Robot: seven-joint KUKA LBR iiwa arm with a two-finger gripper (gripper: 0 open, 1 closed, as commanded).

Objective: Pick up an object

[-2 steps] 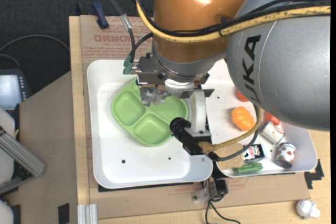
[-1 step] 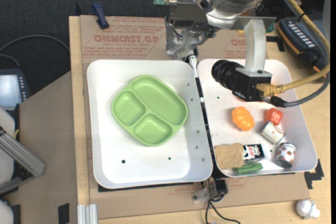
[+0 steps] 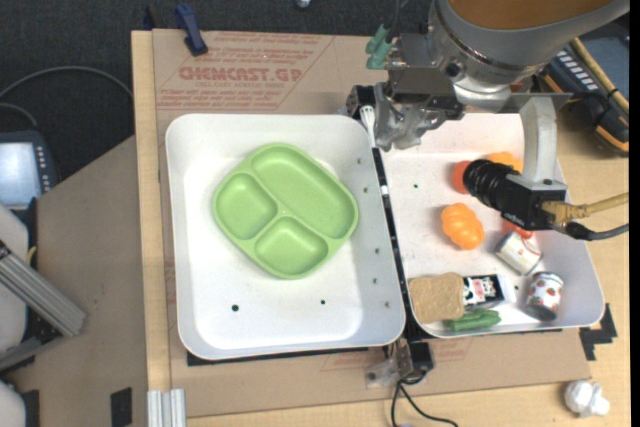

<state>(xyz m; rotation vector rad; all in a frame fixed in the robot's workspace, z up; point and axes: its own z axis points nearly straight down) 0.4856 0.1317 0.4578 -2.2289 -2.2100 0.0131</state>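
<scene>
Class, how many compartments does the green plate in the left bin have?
3, all in the green plate: a long compartment along its far-right side, and two smaller ones, one at the left, one nearest the camera. None seems hidden.

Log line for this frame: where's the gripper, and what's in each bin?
gripper: over right bin, upper-left corner | grasp: none visible | left bin: green divided plate | right bin: orange fruit, tan slice, small items
</scene>
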